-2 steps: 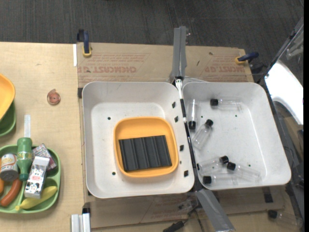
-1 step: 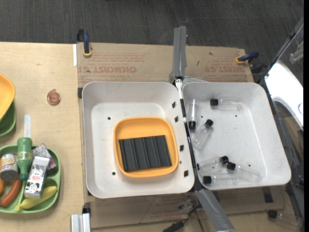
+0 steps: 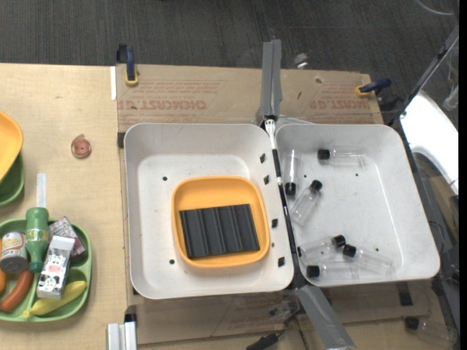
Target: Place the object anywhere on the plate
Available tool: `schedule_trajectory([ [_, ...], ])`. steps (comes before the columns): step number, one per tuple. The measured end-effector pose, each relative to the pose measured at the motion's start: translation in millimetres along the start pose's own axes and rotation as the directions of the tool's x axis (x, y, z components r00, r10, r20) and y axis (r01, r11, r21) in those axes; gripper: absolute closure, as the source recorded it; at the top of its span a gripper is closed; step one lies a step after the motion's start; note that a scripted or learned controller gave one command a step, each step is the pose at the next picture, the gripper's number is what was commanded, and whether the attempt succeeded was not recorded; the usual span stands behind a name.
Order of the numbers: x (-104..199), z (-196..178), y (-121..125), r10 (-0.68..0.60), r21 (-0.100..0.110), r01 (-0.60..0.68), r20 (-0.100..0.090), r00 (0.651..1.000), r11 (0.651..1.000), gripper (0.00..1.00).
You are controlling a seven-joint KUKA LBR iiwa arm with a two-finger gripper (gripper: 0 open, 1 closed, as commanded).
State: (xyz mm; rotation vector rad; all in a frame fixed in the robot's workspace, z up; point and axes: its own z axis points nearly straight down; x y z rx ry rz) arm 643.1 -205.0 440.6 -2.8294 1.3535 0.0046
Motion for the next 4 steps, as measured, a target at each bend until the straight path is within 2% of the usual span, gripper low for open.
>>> schedule_trajectory([
  [1,12.5,0.0,-9.7,-0.516,0.000,0.516,-0.003,0.857,0.857,0.00],
  [2,22.3,-0.1,-4.0,-0.640,0.001,0.640,-0.003,0.768,0.768,0.00],
  [3,21.6,-0.5,-5.0,-0.641,0.002,0.641,-0.004,0.767,0.767,0.00],
  [4,-4.5,0.3,31.9,-0.631,0.001,0.631,0.001,0.776,0.776,0.00],
])
